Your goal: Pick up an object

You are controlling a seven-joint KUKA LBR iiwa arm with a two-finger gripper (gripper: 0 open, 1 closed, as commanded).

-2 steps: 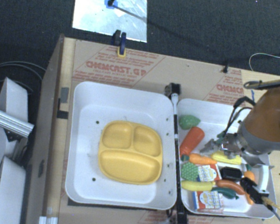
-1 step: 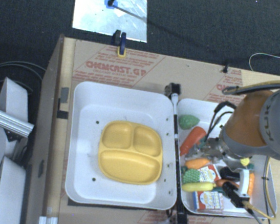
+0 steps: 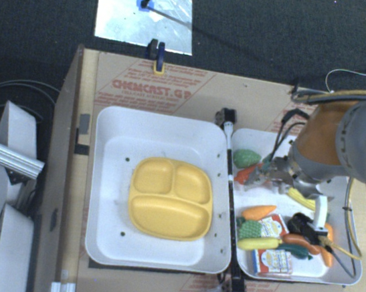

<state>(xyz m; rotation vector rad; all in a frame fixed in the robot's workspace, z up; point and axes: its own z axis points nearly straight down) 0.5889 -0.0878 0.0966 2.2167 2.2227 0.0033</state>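
My gripper is low over the upper part of the right bin, with the grey arm and its orange band behind it to the right. It hangs just right of a red-orange toy piece and below a green toy vegetable. I cannot see anything held in it. Lower in the same bin lie an orange carrot, a green corn-like piece, a yellow banana and a printed card box.
In the left bin sits a yellow divided plate. More small orange, red and green toy pieces crowd the right bin's lower right. A yellow piece lies under the wrist. A ridge separates the bins.
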